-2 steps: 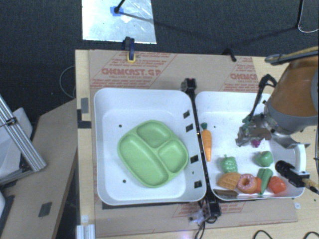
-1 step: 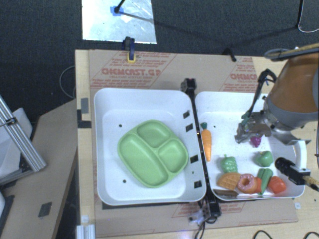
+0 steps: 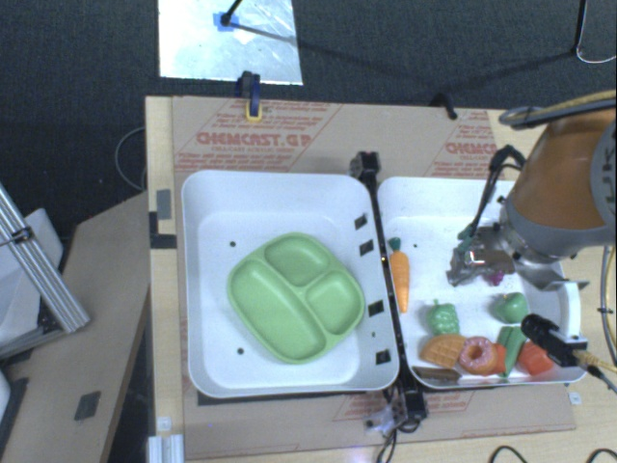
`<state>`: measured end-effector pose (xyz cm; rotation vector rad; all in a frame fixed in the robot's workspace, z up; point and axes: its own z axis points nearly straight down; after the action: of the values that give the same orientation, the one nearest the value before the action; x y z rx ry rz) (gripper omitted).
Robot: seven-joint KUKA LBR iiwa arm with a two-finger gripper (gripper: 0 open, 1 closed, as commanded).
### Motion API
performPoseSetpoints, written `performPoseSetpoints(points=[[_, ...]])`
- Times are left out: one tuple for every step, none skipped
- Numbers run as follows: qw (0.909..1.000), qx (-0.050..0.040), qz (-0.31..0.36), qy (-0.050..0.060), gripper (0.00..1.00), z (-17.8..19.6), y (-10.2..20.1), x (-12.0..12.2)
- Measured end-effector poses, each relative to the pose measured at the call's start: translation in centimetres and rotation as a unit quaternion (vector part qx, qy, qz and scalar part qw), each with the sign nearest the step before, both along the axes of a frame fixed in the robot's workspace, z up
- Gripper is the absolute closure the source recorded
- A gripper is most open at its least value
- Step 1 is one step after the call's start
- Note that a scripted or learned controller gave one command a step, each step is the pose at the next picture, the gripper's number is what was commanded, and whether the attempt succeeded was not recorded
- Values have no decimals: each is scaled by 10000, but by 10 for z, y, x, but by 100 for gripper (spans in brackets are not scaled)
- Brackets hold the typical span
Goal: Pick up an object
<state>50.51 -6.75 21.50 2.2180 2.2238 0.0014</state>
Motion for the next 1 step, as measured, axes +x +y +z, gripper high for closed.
performPoseSetpoints(points=[[10000, -3, -5, -13, 100, 20, -6, 0]])
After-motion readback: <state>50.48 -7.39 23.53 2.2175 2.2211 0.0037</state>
